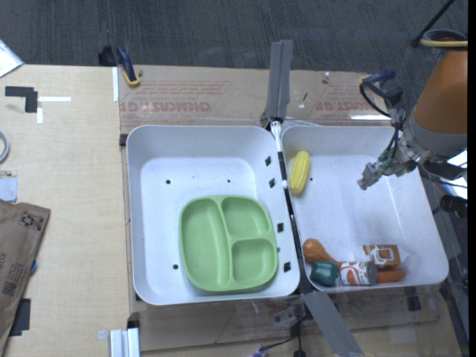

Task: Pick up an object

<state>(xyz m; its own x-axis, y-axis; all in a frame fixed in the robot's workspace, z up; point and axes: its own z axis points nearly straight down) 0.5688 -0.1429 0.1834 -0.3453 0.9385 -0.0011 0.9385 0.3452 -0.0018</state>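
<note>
Where the bench carries its two white bins side by side, the contents stand as follows. Left bin (pixel 149 199): one green divided plate (pixel 227 242), three compartments, lying flat toward the near right of the floor. Right bin (pixel 416 199): one yellow corn cob (pixel 299 172), lying against the left wall, toward the far end; one cluster along the near wall, comprising an orange-brown drumstick-shaped piece (pixel 315 250), a dark green item (pixel 323 273) just beside it, a small can or bottle on its side (pixel 358 273), an orange carrot-like piece (pixel 390 276), and a small brown packet (pixel 382 256) behind these. Arm: enters from the right; gripper (pixel 372 175) hangs over the far right part of the right bin, well apart from corn cob and cluster alike. Finger state: too small and blurred to tell. Nothing is seen between them.
</note>
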